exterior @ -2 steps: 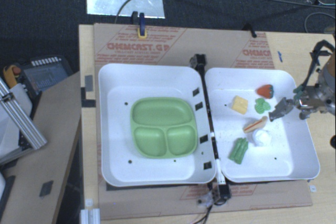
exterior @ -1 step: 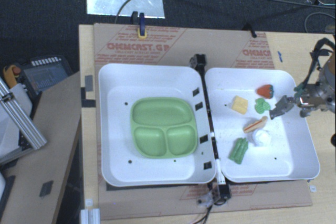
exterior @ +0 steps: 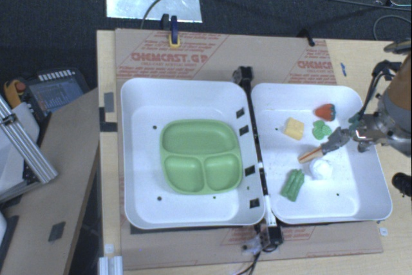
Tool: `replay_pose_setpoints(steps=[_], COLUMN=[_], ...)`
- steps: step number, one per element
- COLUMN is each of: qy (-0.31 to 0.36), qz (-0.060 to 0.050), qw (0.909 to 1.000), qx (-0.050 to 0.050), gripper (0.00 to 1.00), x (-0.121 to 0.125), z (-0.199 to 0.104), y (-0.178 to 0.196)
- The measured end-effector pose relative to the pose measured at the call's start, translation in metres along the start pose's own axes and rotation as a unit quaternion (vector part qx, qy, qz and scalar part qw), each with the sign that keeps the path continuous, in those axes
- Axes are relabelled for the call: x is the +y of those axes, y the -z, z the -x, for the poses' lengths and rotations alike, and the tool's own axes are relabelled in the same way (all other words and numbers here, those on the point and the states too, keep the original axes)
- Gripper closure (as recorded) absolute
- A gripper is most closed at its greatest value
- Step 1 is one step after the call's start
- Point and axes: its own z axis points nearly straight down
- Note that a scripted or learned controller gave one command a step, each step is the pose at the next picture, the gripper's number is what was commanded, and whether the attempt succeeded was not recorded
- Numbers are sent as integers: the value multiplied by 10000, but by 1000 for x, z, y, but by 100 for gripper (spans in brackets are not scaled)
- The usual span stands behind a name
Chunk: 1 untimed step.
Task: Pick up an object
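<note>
1. The claw (exterior: 335, 142) is hovering low in the right bin (exterior: 370, 203), reaching in from the right, its tip sitting among a cluster of small toy foods. Whether it is apart or together I cannot tell.

2. A tan stick-like piece (exterior: 310, 154) is lying just beside the claw tip, angled down to the left; contact between them is unclear.

3. A white rounded lump (exterior: 320, 169) is resting just below the claw, near the stick's end.

4. A small green piece (exterior: 320, 131) and a red strawberry-like piece (exterior: 326, 111) are sitting just above the claw; a yellow block (exterior: 294, 129) is lying to their left, and a green ribbed piece (exterior: 293, 184) is lying lower left, well apart from the claw.

5. Judging by looks, these are light, stiff plastic toys with smooth, probably slippery skins; none seems fragile.

6. The stick is looking easiest: pinch across its narrow width, near the middle, so it is not pivoting.

7. The left bin (exterior: 138, 203) is holding a green divided plate (exterior: 199, 156).
</note>
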Motion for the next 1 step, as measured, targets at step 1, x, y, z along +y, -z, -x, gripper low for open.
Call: replay_pose_setpoints(steps=[1], qy=[-2], qz=[-3], qw=[10000], qx=[1], gripper=[0], x=[8], z=[6], y=[-48])
